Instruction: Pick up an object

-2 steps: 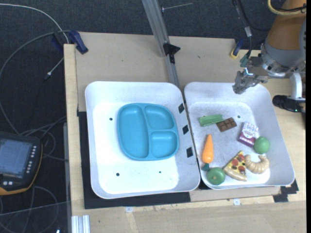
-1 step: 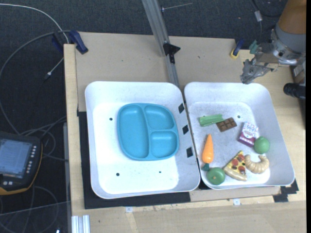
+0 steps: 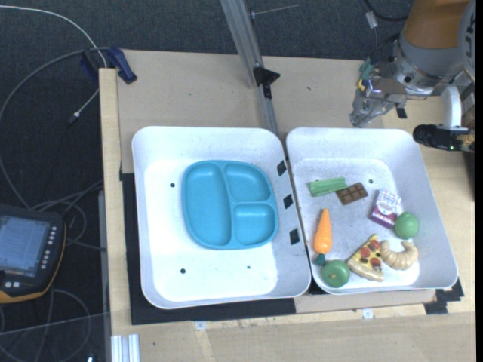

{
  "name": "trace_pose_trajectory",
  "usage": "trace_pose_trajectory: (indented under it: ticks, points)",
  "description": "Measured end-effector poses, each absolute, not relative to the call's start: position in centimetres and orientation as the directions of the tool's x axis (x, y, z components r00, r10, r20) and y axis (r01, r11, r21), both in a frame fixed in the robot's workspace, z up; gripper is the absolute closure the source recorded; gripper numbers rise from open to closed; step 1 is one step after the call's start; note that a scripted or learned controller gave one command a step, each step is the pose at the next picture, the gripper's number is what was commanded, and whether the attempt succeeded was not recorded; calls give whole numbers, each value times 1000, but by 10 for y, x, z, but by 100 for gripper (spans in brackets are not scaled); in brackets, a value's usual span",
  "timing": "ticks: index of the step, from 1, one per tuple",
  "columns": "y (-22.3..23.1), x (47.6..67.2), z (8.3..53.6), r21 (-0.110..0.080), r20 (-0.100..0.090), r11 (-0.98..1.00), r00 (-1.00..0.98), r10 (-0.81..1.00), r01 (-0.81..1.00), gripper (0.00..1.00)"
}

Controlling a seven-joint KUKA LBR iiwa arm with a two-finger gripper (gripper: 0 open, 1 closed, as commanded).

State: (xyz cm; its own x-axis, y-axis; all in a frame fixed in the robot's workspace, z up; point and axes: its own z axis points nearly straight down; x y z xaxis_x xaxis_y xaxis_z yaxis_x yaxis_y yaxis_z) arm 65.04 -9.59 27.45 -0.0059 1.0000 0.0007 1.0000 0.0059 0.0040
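**Gripper hangs over the counter beyond the right bin's far rim, nothing seen in it**

The arm (image 3: 434, 21) enters at the 1 o'clock corner of the view, its orange band above the grey wrist. The gripper (image 3: 367, 111) sits over bare counter (image 3: 317, 100) just past the far rim of the right bin (image 3: 430, 164), outside the bin. No object shows at its tip; whether it is released or clenched I cannot tell at this angle.

All loose objects lie in the right bin. Taking the bin's middle as the clock centre:
- a green block (image 3: 326, 186) at about 10 o'clock, with a brown chocolate piece (image 3: 351, 194) just beside it toward the centre;
- a small pink-and-white packet (image 3: 386, 207) at 3 o'clock, with a green ball (image 3: 407, 225) close beside it at 4 o'clock;
- an orange carrot (image 3: 323, 232) at 8 o'clock, lying lengthwise;
- a green apple (image 3: 335, 274) at 7 o'clock, near the front rim;
- a pizza slice (image 3: 365, 259) at 6 o'clock, next to the apple, and a tan croissant (image 3: 400, 255) touching it at 5 o'clock.

The left bin (image 3: 151, 202) carries a blue divided plate (image 3: 229, 204) near its middle. A metal post (image 3: 245, 44) rises at 12 o'clock between the bins. A tablet-like pendant (image 3: 26, 251) rests off the counter at 9 o'clock.
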Motion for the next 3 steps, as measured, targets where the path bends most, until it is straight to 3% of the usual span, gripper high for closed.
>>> trace_pose_trajectory:
  ticks: [3]
  points:
    - [71, 637, 240, -5, 2, 6, -6, 1000, 1000, 100]
